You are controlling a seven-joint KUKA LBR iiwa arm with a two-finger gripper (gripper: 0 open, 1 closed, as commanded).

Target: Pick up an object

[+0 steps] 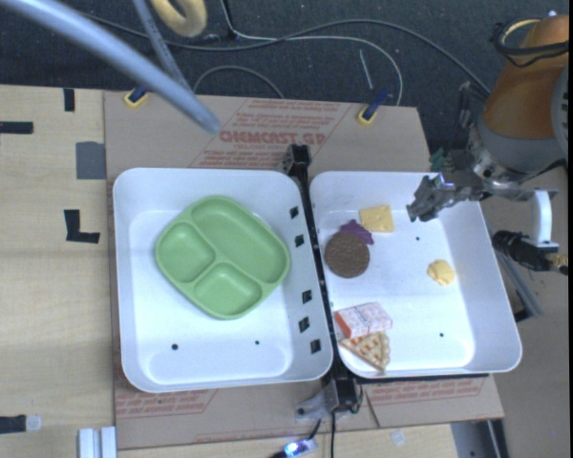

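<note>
Just beside the gripper (426,201), whose jaws I cannot tell apart or together, the yellow cheese block (377,218) looks light and stiff, best pinched by its flat sides.

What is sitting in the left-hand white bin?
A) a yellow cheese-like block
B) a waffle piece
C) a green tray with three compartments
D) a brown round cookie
C: the green divided tray lies alone in the left bin, while the food-like pieces are in the right bin.
</note>
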